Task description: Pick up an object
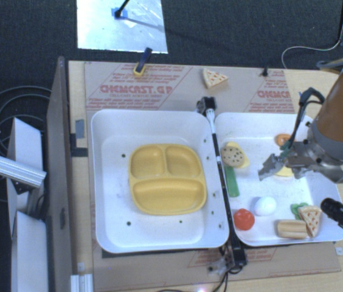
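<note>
Grey metal tool [273,165] hangs at right of frame over the right bin [253,132]; its grip cannot be told. Below it lie a glossy red tomato [243,219] and smooth white egg [264,205].

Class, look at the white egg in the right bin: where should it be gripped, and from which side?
Probably across the white egg at its widest middle, coming straight down: it is rounded, lies apart from the red tomato and bread roll, with bare floor around it.
</note>
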Controlling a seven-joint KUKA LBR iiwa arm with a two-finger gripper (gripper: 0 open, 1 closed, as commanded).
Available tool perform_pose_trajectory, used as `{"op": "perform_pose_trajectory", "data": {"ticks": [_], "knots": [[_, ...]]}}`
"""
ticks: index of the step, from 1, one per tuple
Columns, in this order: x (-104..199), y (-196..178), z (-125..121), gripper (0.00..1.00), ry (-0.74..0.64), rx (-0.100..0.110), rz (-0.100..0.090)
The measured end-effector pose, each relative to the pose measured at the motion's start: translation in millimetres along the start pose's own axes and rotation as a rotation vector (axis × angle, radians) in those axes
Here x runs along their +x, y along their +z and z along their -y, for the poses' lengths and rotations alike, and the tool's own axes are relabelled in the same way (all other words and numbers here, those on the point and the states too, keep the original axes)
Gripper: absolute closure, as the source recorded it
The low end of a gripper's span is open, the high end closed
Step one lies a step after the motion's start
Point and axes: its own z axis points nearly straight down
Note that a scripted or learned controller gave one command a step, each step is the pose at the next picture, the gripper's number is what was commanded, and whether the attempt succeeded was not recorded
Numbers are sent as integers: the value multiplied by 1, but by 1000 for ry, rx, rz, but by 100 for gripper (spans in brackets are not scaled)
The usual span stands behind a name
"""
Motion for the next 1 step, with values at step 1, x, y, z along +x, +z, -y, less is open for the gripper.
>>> {"op": "perform_pose_trajectory", "data": {"ticks": [1], "knots": [[-90, 47, -53, 0, 6, -4, 3]]}}
